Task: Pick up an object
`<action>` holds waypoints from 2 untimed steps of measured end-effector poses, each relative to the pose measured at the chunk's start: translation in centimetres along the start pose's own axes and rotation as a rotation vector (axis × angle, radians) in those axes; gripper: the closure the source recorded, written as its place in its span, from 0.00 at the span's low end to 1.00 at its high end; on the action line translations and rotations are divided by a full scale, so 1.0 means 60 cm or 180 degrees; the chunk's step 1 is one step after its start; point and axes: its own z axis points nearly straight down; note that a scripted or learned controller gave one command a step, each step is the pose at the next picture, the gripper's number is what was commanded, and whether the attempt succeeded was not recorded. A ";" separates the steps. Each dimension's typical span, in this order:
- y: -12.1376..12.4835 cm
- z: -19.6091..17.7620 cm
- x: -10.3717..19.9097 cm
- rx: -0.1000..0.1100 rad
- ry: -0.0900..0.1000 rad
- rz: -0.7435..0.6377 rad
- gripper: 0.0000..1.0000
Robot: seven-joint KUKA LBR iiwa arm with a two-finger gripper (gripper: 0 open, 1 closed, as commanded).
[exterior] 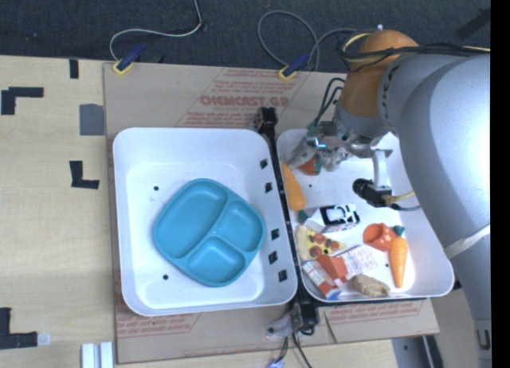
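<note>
My gripper hangs low over the far left corner of the right bin, under the orange wrist band. A small orange and green piece lies right at its tip; whether it is gripped cannot be made out. Just in front of it an orange oblong toy rests along the bin's left wall. Further toward the front sit a black and white toy, a red pepper, a carrot, a pizza slice, a red box and a ginger root.
The left bin holds a blue divided plate. The grey arm covers the right bin's far right side. A black divider runs between the bins. Cables lie behind the bench.
</note>
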 end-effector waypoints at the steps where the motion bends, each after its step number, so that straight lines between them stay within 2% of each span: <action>1: 0.000 0.000 -0.003 0.0002 0.0013 -0.0005 0.00; 2: 0.000 0.000 0.001 -0.0003 0.0004 0.0001 0.00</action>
